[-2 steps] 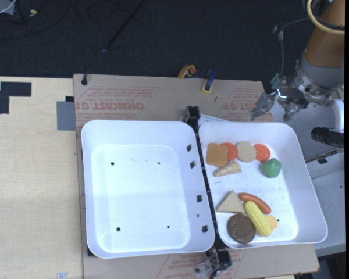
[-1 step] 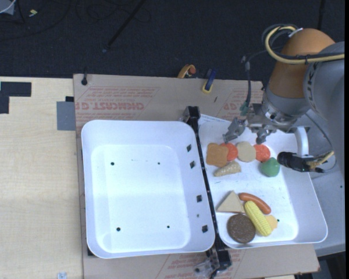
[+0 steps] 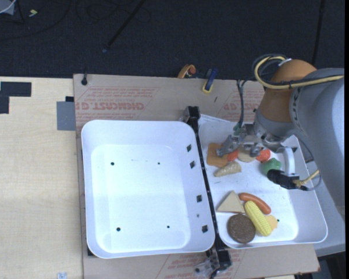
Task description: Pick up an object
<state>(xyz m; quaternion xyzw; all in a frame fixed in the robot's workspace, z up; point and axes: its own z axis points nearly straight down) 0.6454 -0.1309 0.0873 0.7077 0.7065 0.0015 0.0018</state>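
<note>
Cookie [image 3: 241, 228]: round and brown, at the near rim of the right bin, well below the jaws.
Corn cob [image 3: 257, 217]: yellow, just right of the cookie, lying aslant, well below the jaws.
Sausage [image 3: 255, 201]: orange-red, touching the far end of the corn cob, below the jaws.
Wedge [image 3: 230, 203]: pale tan triangle, left of the sausage, below the jaws.
Right bin [image 3: 314, 225]: shallow and white, holding all the toy food; the jaws hang over its far half.
Left bin [image 3: 99, 185]: shallow and white, well to the left of the jaws.
Pale piece [image 3: 228, 169]: beige, elongated, just below the jaws.
Orange piece [image 3: 215, 154]: flat, just left of the jaws, near the divider between the bins.
Green piece [image 3: 273, 164]: just right of the jaws, with a small red piece [image 3: 263, 154] touching it on the far side.
Jaws [image 3: 232, 150]: low over the far part of the right bin, among the orange, red and pale pieces; I cannot tell how far apart they stand or whether anything is between them.
Arm [image 3: 314, 115]: grey with an orange band, reaching in from the right above the jaws.
Tabletop [image 3: 29, 185]: pale wood, far left of the jaws.
</note>
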